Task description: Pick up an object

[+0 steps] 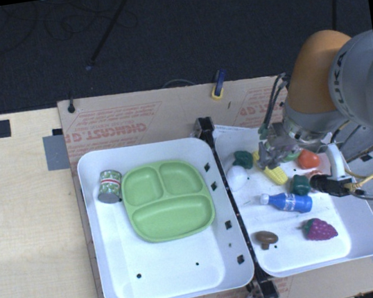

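My gripper is low in the right bin, at its back middle. A yellow corn piece lies just in front of it, and a dark green toy sits close on its left. A red-orange tomato lies to its right, partly under the wrist. Further forward are a green toy, a blue and white bottle, purple grapes and a brown mushroom. A white rounded piece rests by the bin's left wall.
The left bin holds a green divided plate and a small green-labelled can at its back left. A black divider runs between the bins. The grey arm with its orange band reaches in over the right bin's back right.
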Robot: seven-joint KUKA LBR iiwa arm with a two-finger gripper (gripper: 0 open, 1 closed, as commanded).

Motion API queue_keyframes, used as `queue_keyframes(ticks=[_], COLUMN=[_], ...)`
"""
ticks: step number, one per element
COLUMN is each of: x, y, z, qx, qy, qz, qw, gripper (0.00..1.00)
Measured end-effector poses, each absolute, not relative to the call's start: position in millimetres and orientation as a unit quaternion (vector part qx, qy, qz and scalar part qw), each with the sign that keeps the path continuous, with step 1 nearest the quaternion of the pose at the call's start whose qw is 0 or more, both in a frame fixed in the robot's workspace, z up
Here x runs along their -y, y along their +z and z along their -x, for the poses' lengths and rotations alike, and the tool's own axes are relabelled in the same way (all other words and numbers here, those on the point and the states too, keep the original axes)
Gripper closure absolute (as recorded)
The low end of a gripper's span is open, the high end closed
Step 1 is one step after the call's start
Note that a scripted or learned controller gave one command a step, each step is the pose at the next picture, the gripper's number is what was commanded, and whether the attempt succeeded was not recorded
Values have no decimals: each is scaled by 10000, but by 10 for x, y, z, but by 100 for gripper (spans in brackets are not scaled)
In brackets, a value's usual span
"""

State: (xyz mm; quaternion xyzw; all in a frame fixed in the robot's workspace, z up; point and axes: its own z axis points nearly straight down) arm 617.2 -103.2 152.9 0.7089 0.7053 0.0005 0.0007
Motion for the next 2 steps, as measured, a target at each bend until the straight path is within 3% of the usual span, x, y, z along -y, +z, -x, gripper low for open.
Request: queue_keyframes(ticks=[1,2], x=[1010,1025], y=[2138,2283], z=[-6248,-6250], qx=[-7071,-7069], qy=[15,3], qz=[-7071,-7074], qw=[17,0], gripper=[100,100])
